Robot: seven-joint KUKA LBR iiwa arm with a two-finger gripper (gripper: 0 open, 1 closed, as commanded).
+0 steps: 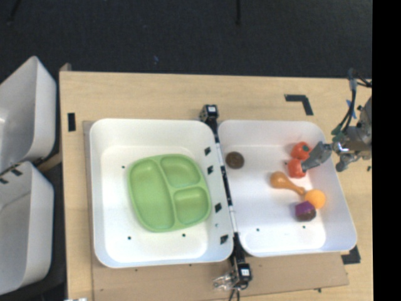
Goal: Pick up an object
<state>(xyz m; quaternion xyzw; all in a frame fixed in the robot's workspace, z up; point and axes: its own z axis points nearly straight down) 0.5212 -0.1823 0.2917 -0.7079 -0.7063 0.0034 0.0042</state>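
Small toys lie scattered in the right bin: two red pieces, one just far of the other, sit toward its right side, touching or nearly so. An orange rattle-shaped toy lies near of them, slanting from a small end at left to a round ball at right. A purple piece sits just near of that ball. A brown disc rests apart at the bin's left side. The gripper reaches in from the right at the bin's right rim, its two grey fingers spread apart, holding nothing, one fingertip just beside the red pieces. The left bin holds a green divided plate with three compartments.
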